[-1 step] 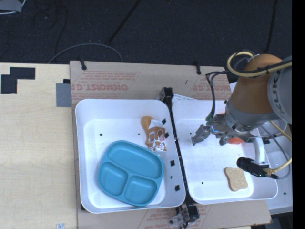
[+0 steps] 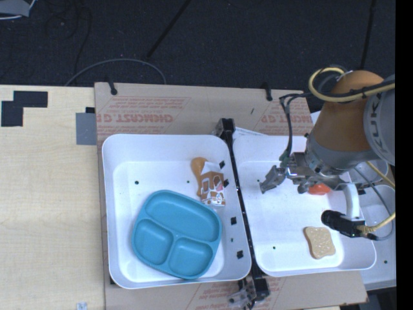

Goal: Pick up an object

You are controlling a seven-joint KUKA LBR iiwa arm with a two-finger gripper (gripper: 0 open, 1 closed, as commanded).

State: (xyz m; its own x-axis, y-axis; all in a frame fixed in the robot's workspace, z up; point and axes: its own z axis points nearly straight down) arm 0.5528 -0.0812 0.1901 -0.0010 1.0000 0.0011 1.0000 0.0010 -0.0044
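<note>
Tool: the tool [image 2: 270, 183] hangs over the right bin [image 2: 271, 263]; whether its fingers are spread or pressed together, I cannot tell, and nothing shows between them.
Candidates: toast slice [image 2: 320, 242] near the right bin's front corner; small packet [image 2: 211, 190] beside the blue tray [image 2: 175, 234] in the left bin [image 2: 119, 173].
Progress: judged early, with the grasp and the lift both not yet done.

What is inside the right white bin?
A toast-shaped piece lies near its front right corner. The tool hangs over the bin. An orange-red thing shows under the arm, mostly covered.
</note>
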